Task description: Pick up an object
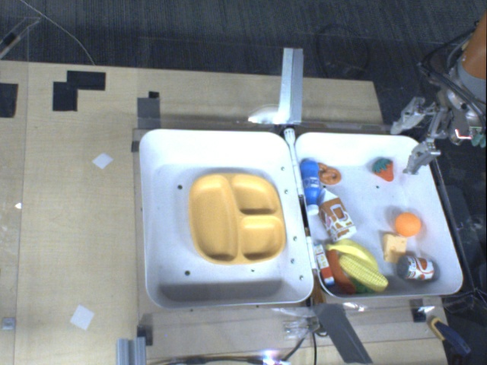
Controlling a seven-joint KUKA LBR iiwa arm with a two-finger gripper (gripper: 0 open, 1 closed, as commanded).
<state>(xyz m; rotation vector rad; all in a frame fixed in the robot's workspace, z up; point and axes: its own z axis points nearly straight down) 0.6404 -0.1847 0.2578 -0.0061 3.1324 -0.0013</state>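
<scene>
My fingers point(420, 133) hang spread and empty over the far right corner of the right white bin point(444, 204). Nothing is picked yet; the small red strawberry toy point(383, 169) lies nearest, just beside them on the bin floor, so descent and grasp remain.

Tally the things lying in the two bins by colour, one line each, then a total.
Yellow: 4, namely the divided tray, banana, corn cob and cheese cube
Orange or red: 3, namely the orange, strawberry and pretzel
Blue: 1, a bottle
Mixed print: 2, namely a carton and a can
Total: 10
</scene>
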